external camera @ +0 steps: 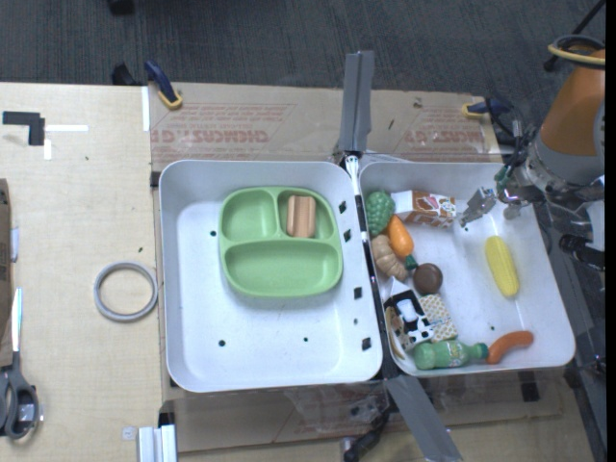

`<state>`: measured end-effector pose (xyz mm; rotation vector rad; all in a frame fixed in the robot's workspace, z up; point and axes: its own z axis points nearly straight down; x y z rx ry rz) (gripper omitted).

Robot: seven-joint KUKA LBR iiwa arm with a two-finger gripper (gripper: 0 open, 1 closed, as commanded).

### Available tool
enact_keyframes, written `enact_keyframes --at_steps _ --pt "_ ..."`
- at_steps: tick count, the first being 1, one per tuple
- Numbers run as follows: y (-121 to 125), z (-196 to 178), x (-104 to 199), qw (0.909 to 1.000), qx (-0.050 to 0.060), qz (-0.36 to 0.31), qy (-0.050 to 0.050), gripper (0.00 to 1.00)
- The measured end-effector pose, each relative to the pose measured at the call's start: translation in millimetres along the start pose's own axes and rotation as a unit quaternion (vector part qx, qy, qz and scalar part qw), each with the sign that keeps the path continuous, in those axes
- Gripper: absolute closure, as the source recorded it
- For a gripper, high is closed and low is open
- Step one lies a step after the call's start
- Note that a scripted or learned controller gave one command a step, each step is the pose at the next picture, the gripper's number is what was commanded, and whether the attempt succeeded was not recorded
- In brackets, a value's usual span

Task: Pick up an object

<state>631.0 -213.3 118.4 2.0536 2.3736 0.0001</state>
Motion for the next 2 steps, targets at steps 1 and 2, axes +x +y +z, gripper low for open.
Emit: enact_keyframes --at_steps 1,2 --pt "-71.7 27.3 9.1 0.9999 0.003 0.011 0.007 0.0" --pt "-71.4 17.4 6.5 0.9999 0.001 0.013 0.003 1.0"
